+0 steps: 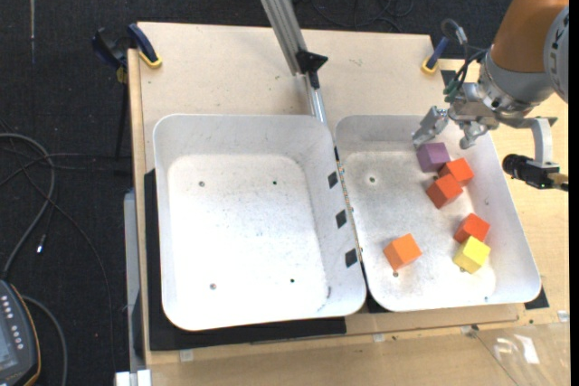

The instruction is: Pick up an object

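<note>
Writing of any kind I cannot make out anywhere on the bench, the bins or the blocks; the small dark tabs along the seam between the bins are too small to read.

My pincer [450, 130] hangs at the upper right of the frame, over the far end of the right bin [380, 136], with its two fingers spread wide and nothing between them. One fingertip [427, 128] points down toward the left, the other sits to its right. Just below and between them lies the purple block [432, 155], close under the tips but not gripped.

That right bin holds all the blocks. Touching the purple one on its lower right is an orange block [459, 169], and a red-orange block [444, 191] sits against both. Farther down toward the lower right lie another red-orange block [472, 227] and, touching it from below, a yellow block [471, 256]. An orange block [403, 250] sits apart from the rest, nearer the bin's middle bottom.

To the left, the left bin [181, 140] shows its speckled white floor. A slanted metal rail [276, 0] runs from the top centre down to where the bins meet.
</note>
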Controlling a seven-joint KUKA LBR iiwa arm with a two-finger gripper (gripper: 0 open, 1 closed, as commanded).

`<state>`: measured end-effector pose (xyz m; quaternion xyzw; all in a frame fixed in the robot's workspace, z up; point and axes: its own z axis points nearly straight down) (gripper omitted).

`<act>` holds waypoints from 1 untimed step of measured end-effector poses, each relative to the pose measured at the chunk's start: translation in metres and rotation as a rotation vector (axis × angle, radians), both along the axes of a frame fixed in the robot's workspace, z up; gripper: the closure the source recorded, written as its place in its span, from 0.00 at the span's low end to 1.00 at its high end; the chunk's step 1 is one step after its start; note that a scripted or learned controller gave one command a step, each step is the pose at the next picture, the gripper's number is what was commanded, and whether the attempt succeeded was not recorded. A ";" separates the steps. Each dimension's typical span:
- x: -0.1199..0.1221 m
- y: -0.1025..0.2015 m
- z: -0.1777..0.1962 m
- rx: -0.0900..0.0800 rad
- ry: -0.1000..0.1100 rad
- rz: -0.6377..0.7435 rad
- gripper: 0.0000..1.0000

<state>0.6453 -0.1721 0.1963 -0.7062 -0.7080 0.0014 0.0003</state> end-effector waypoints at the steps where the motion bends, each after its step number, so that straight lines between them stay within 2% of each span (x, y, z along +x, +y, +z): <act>1: 0.005 0.021 0.061 0.000 -0.012 0.003 0.00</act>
